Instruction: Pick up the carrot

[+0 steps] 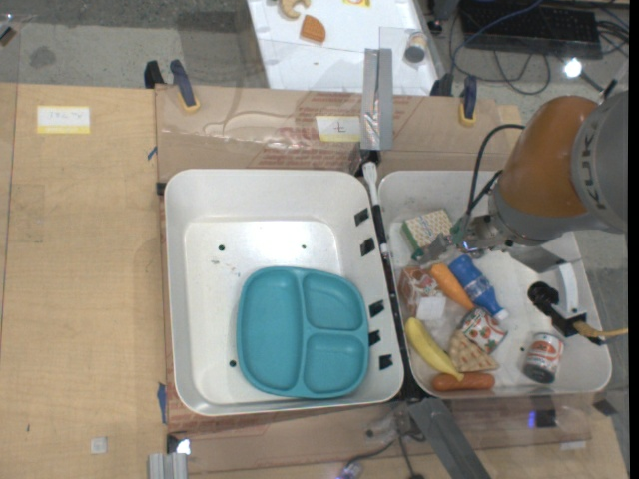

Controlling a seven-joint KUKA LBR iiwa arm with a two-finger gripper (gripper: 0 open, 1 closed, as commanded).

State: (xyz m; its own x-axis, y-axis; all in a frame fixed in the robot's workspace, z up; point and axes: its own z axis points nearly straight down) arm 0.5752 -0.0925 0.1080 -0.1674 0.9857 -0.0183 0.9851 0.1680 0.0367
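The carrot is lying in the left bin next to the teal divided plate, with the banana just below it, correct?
Not quite. The carrot lies in the right bin, among the other items, not in the left bin with the teal divided plate. The banana does lie just below it. The camera view shows this.

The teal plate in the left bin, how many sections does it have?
3. The teal plate has one long section down its left side and two smaller ones on its right: one at the top, one at the bottom.
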